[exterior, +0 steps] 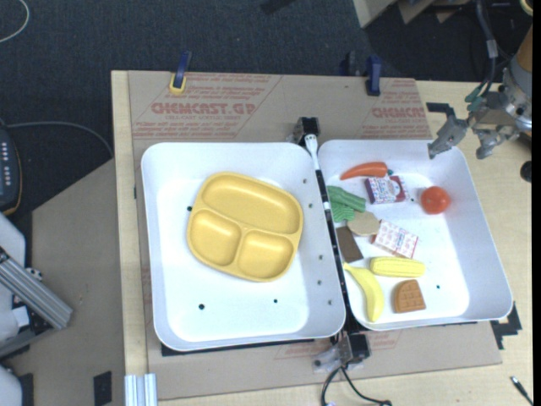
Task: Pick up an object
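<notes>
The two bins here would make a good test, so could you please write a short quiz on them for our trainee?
1. True or false: the yellow tray lies in the left bin.
2. Which thing lies nearest the right bin's front edge? A) carrot B) tomato C) waffle
3. Fill in: the gripper hangs above the right bin's far ____ corner.

Key: 1 true; 2 C; 3 right.

arm (526, 66) cut off at right edge, packet (385, 189) print perhaps unreadable
</notes>
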`<act>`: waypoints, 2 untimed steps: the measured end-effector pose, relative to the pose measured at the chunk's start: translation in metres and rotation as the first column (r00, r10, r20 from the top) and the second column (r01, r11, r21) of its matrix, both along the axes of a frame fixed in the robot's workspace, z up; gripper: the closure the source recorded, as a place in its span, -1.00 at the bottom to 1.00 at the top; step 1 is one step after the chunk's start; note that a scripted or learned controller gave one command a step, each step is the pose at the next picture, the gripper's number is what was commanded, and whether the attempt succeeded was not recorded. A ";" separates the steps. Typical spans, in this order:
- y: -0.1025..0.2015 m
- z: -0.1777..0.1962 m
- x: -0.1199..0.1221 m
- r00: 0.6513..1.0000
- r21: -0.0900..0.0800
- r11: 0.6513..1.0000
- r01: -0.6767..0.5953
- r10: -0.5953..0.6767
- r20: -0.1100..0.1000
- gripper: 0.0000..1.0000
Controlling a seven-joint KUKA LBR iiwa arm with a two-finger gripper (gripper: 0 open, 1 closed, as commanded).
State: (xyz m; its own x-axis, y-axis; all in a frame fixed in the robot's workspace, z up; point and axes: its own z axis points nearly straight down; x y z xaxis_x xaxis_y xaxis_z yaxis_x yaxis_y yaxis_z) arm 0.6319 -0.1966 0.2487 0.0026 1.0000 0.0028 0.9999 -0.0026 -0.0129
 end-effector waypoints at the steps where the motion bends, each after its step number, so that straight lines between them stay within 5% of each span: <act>1: 0.000 0.008 0.002 1.000 -0.003 1.000 -0.003 0.003 0.014 -1.00; 2: -0.001 -0.044 -0.008 1.000 -0.001 1.000 -0.002 0.002 0.007 -1.00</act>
State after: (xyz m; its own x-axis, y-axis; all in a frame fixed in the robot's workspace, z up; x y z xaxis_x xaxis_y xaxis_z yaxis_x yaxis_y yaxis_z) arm 0.6237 -0.1976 0.2043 0.0007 1.0000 0.0016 1.0000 -0.0007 -0.0062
